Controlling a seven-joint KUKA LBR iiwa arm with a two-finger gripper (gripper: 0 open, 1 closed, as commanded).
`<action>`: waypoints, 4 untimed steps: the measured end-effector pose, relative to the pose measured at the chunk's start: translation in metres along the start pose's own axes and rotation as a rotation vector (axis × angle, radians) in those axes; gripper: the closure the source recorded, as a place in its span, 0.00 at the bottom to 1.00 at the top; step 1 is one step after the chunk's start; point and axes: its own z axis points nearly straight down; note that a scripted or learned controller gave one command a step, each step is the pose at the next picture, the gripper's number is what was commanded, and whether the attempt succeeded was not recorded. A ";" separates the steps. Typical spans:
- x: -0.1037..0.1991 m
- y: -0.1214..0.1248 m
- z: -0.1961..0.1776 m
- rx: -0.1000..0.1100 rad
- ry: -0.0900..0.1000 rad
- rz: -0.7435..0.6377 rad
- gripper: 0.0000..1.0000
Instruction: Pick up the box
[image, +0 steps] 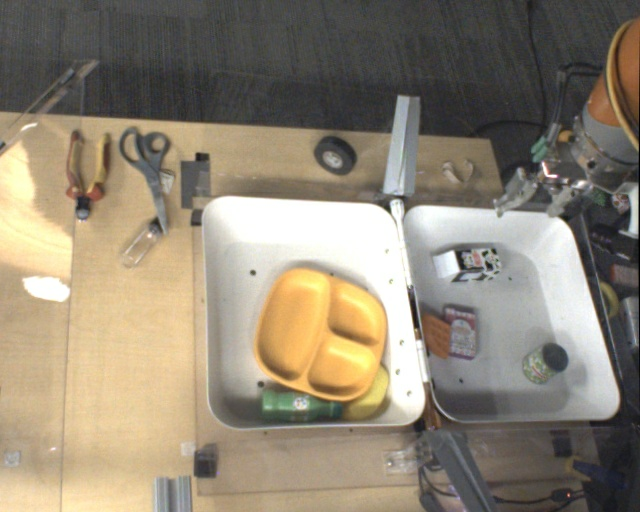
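**Box sitting in right bin, arm off at the corner**

Box (468, 263) lies flat in right bin (585, 300), abt 11 o'clock from its middle. Maroon packet (458, 332) at 6 from it, small jar (544, 363) at 4. Gripper (535, 188) hovers over bin's rim at 1 o'clock, holding nothing; open/closed, can't tell.

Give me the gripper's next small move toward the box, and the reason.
Probably bring the gripper inward and down over the box. It sits above the right bin's far rim, and the box lies untouched on the bin floor.
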 end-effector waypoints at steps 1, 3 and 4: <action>0.067 -0.039 0.040 -0.002 0.000 -0.010 0.00; 0.093 -0.149 0.143 -0.015 -0.003 -0.071 0.00; 0.092 -0.146 0.131 -0.024 -0.006 -0.073 1.00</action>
